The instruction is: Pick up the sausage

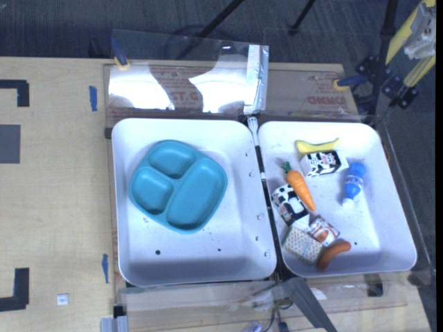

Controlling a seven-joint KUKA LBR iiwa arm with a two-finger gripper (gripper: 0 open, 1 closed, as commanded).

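Note:
The sausage is a short reddish-brown link lying near the front edge of the right bin. Its left end touches a patterned packet, and a small red-and-white pack lies just behind it. To its right the bin floor is bare.
The right bin also holds an orange carrot, a yellow banana, two cow-patterned cartons and a blue bottle. A blue divided plate sits in the left bin. Tripod legs and a yellow fixture stand at the back right.

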